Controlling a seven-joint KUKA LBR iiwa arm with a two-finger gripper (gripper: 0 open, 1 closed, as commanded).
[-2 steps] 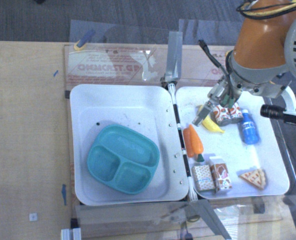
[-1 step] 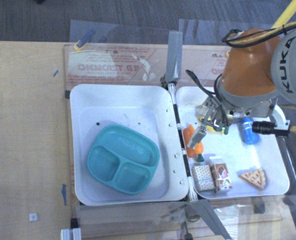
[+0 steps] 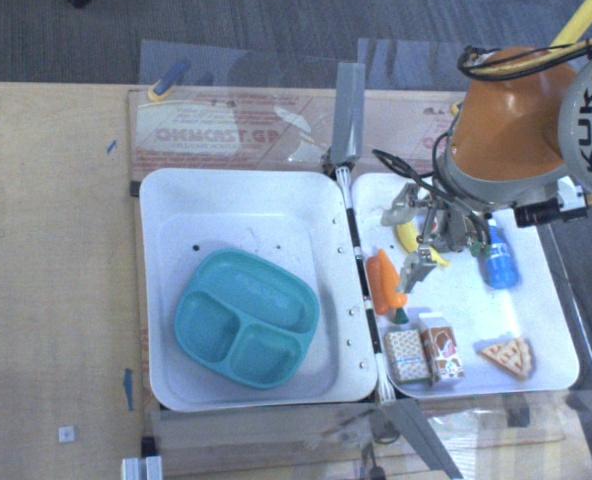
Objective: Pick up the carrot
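the carrot [image 3: 384, 280] lies in the right bin [image 3: 546, 298], hard against that bin's left wall, beside the divider between the two bins. its long axis runs roughly up and down the view, tilted a little; the orange body is toward the far end and the green stub [image 3: 400, 316] points toward the near edge of the surface [image 3: 46, 268].

around the carrot things are crowded. just past its green end sit two small boxes side by side, a checkered one [image 3: 406, 355] and a red and white one [image 3: 442, 352]. further right of the carrot, near the bin's front corner, lies a pizza slice [image 3: 506, 356]. a yellow banana [image 3: 407, 234] lies just beyond the carrot's far end, partly under the arm, and a blue bottle [image 3: 498, 262] stands off to the carrot's right.

the hand [image 3: 423, 260] hangs right beside the carrot, on its right, with one finger tip nearly at the carrot's flank. its fingers look spread apart with nothing between them; the carrot is not gripped.

left of the carrot, over the divider, the left bin [image 3: 166, 198] carries a teal divided plate [image 3: 246, 316].
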